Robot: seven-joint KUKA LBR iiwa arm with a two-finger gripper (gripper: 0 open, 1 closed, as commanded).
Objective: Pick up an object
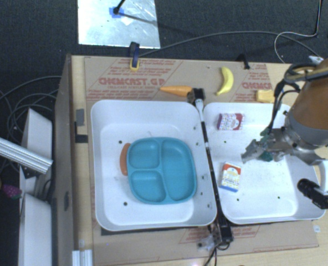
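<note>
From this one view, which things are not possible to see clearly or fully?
- Hot dog, camera view: the blue tray covers its right side.
- Gripper: small and blurred, so open or shut is unclear.
- Print on the red packet and the orange carton: too small to read.
- Yellow block behind the right bin: partly hidden by a cable.

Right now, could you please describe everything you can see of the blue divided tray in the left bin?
The blue divided tray is a light-blue, plastic-looking dish with rounded corners and three compartments: one long section on the right and two smaller ones on the left. It lies flat, right way up and slightly rotated, near the middle of the left bin. An orange sausage-shaped item lies against its left edge, partly tucked under it. Its compartments look bare.
</note>
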